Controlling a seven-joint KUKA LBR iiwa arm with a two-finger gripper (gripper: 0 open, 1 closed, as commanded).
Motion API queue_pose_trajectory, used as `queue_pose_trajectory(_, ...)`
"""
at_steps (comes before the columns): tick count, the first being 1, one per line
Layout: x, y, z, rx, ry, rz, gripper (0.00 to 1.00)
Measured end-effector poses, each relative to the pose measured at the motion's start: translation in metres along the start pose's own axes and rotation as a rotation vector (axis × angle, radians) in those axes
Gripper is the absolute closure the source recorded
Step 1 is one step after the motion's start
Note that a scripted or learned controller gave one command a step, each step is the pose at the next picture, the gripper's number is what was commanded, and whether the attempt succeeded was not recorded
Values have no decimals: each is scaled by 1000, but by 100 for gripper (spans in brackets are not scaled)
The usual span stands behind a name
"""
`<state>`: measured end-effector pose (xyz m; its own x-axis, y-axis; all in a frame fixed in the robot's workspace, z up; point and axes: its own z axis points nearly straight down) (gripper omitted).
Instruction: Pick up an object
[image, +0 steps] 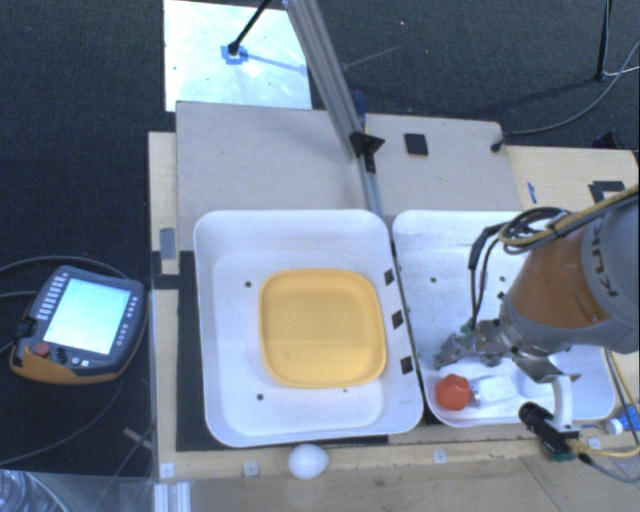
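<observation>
We see a red ball (453, 392) in the right bin (430, 260), near its front edge. Hand (462, 349) sits just behind the ball; we cannot tell its state. Yellow plate (322, 328) left of ball.

plate (323, 328): plain yellow
ball (452, 392): red-orange
bins (225, 300): white
egg (308, 461): white
arm (560, 290): grey, orange band

A robotics lab: a teach pendant (77, 324) with lit screen lies on dark carpet (70, 130) at the left, cables (560, 105) trail across the upper right, and the bench (270, 160) is bare board.
</observation>
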<state>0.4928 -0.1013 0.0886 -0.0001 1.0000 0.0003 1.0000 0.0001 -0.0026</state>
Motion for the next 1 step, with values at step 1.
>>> queue_pose_trajectory(1,0,1,-12,-4,0,0,100)
